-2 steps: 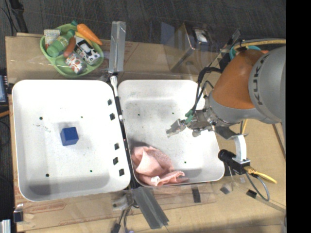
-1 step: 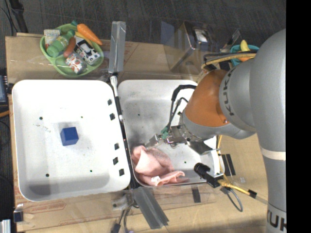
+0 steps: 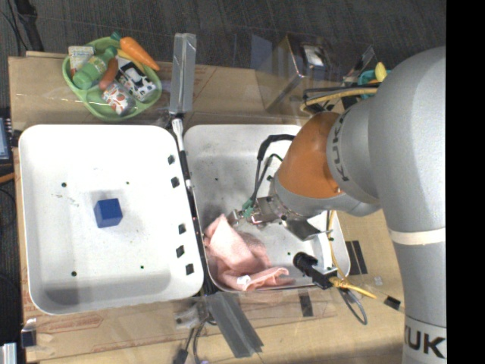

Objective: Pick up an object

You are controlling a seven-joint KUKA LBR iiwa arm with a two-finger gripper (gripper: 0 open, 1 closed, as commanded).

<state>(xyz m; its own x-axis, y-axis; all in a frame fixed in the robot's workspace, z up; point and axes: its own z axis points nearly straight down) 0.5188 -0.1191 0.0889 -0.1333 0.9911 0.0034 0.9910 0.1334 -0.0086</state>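
Apparently the work is at the reaching step: the claw (image 3: 252, 215) hangs low inside the white bin (image 3: 227, 139) under the arm (image 3: 318, 165). Just beside it, a little toward the front wall of that bin, lies the pink cloth (image 3: 231, 252), crumpled in a heap. Whether the claw touches the cloth I cannot say, because the wrist covers that place. I also cannot tell if the claw is open or closed, and nothing is seen held in it. So I judge that the picking is not yet done. The next move, I think, calls for the claw to come onto the highest fold of the cloth, close on a good bunch of it, and lift straight up; soft cloth can slip out if only a thin edge is caught. The other candidate, the blue cube (image 3: 108, 211), sits well apart from the claw, across the dividing wall in the second bin (image 3: 91, 139). Counting: two white bins, one pink cloth, one blue cube, one arm with one claw. Far from the claw, outside the bins, stands one green bowl (image 3: 87, 105) with several small toys; their exact number I cannot count.
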